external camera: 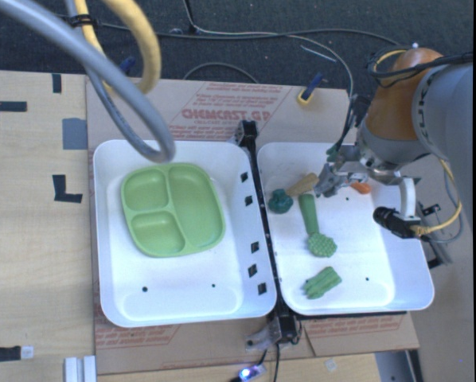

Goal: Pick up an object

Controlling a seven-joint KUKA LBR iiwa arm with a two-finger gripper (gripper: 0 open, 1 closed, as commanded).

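Note:
The right bin [397, 281] holds a green brush-like toy [314, 228] with a long handle, a dark green round piece [280, 202], a tan piece [303, 185] and a small green block [322, 282]. An orange bit [360, 187] lies by the wrist. My gripper [331, 181] hangs low over the bin's upper middle, just right of the tan piece and above the green handle's top. Nothing shows between its fingers.
The left bin [126, 293] carries a light green divided plate [173, 210]. A grey hose [103, 78] and a yellow hose [134, 22] cross the upper left. Black clips run along the divider [258, 213] between the bins. Cables trail near the arm at right.

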